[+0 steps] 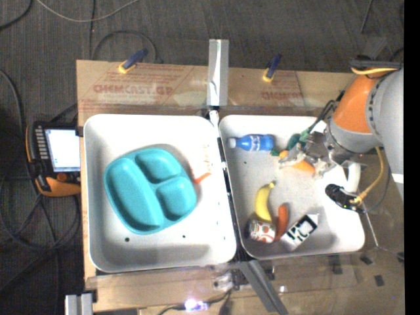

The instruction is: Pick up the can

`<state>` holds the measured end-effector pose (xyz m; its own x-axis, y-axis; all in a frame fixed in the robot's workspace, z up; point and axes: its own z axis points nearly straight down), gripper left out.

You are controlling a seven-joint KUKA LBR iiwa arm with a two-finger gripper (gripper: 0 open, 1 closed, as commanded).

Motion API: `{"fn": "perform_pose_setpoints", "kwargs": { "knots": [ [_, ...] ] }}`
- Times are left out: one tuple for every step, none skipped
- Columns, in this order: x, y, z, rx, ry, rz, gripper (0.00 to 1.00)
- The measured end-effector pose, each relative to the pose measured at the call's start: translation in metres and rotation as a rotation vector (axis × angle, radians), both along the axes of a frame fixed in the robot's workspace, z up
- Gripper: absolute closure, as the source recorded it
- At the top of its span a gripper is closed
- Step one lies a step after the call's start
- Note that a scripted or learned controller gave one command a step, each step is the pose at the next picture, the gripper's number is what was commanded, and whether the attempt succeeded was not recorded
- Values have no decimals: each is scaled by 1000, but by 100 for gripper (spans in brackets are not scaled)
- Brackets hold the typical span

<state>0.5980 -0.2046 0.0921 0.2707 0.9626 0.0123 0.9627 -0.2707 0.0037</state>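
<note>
While banana [264, 201] and carrot [282, 219] crowd the can [260, 231], claw [303, 155] state unclear.

Dark grey carpet [59, 38] strewn with cables [62, 8] surrounds a brown board [164, 87] under the bins.
</note>
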Motion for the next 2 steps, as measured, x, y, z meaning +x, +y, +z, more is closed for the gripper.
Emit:
{"fn": "perform_pose_setpoints", "kwargs": {
  "knots": [
    [62, -1, -2, 9, 35, 47, 0],
    [32, 19, 19, -14, 9, 50, 0]
  ]
}}
